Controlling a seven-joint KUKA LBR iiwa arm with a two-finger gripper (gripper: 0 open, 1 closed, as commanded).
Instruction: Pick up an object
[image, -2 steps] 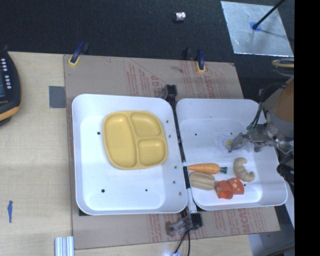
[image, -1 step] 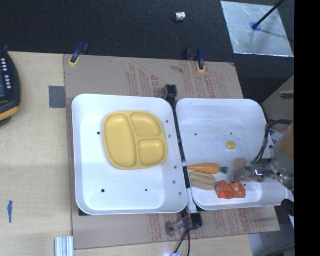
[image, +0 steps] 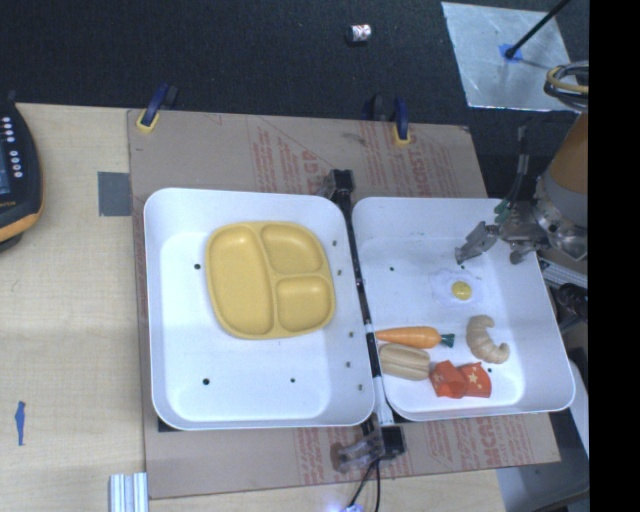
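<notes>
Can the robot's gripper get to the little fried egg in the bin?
Probably yes. The gripper hangs over the right bin, just up and right of the fried egg. Nothing lies between them, and the croissant and carrot sit apart, lower down.

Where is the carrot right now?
The carrot lies in the right bin, near its left wall, just above the hot dog.

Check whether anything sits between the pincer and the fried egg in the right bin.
Nothing visible does. The pincer hangs above bare bin floor, and the fried egg lies just below-left of it. The croissant and carrot lie further toward the front.
</notes>
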